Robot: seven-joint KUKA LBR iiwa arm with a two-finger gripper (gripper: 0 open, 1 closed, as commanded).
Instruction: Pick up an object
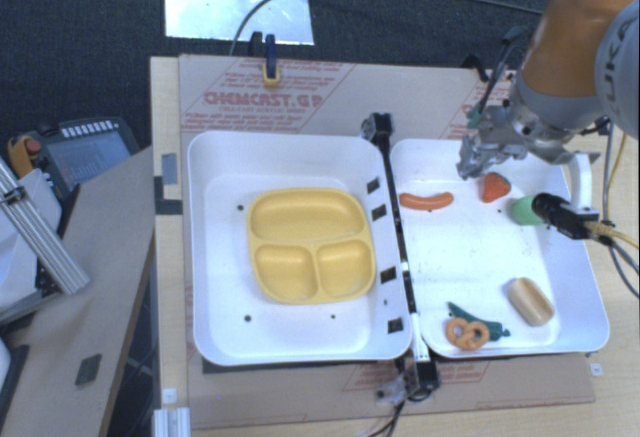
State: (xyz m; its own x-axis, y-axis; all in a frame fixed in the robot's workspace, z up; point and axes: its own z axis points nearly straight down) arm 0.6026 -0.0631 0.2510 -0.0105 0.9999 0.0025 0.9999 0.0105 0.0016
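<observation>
Arm [585, 35] in from the right, gripper [480, 163] hanging over the back of the right bin [590, 325]. Can't tell the gripper's state from this angle, the tip is a dark blur against the white. Nothing visibly held.

Right bin contents:
- orange sausage [426, 200] lying flat near the back-left, just left of and below the gripper tip
- red-orange strawberry-like piece [494, 188] just right of the tip, close beside it
- green piece [524, 211] near the strawberry, partly behind a black part of the arm
- tan bread roll [531, 301] toward the front right
- pretzel [467, 333] at the front edge, touching a dark green piece [478, 318]

Left bin [215, 255] holds a yellow three-compartment tray [308, 245], sitting flat, roughly centred.

Both bins sit on a cardboard sheet [300, 95] on the tabletop [110, 255]. Yellow clamp [270, 60] at the sheet's back edge.
</observation>
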